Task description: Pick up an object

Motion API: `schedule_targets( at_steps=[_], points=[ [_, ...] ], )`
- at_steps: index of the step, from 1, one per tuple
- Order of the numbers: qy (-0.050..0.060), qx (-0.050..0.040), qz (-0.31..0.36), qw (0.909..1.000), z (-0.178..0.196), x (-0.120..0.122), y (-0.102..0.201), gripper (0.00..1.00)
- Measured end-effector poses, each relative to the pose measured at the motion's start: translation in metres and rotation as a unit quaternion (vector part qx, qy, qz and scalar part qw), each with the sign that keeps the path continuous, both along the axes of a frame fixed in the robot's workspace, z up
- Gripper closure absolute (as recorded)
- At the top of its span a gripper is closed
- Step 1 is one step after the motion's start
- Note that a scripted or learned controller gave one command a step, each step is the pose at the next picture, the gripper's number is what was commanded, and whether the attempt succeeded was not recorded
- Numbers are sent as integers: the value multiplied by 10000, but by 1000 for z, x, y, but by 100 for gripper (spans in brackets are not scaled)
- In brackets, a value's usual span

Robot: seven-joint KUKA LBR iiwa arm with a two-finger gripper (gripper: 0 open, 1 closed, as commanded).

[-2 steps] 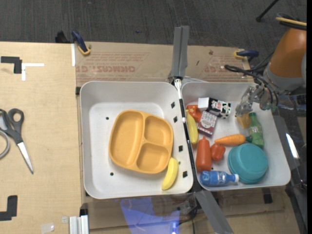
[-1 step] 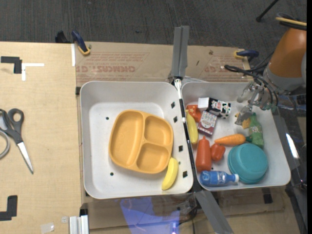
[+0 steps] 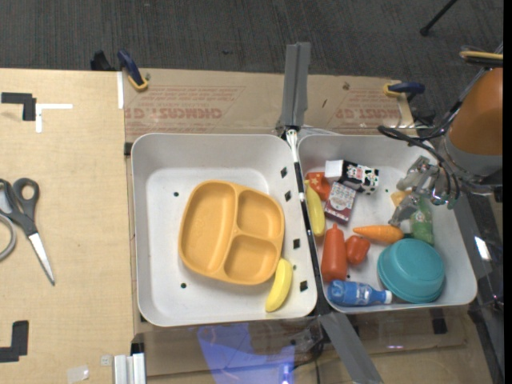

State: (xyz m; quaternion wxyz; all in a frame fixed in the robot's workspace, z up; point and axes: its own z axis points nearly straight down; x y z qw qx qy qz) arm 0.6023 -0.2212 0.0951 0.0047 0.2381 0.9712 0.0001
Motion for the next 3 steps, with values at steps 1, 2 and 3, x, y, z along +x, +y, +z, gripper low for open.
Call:
schedule_targets(
  at_steps=[1,2,3],
  points=[
    [-24,-13,19,10000,11,2,1,100],
    [28,10,-635,9980,113,-29,84,100],
    [31,9,-635,9980,113,-30,84,0]
  ],
)
